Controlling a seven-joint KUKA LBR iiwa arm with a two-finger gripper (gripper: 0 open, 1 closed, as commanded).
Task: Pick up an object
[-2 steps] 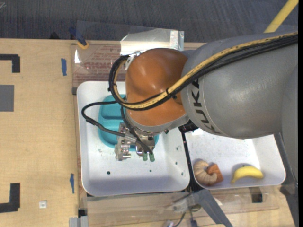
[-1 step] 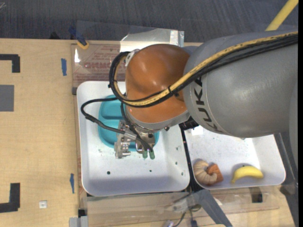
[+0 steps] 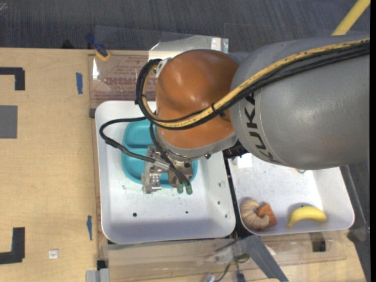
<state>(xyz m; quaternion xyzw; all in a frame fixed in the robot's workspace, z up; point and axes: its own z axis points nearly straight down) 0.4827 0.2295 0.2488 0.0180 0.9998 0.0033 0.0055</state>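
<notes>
A teal dish [image 3: 134,150] lies in the left white bin [image 3: 117,216], mostly hidden under the arm's orange band and wrist. My gripper [image 3: 169,184] is low over the dish's near edge. It is open: one silvery finger [image 3: 152,181] is on the left and one green-tipped finger [image 3: 187,188] on the right. A strip of the teal rim shows between them, and nothing is lifted. In the right bin [image 3: 335,187] lie a yellow banana [image 3: 306,215] and a brown-and-white shell-like object [image 3: 258,214].
The big grey arm covers the upper part of the right bin and the back of the left one. Black cables loop from the wrist over the left bin's far left. A wooden bench top with black and blue tape marks lies to the left.
</notes>
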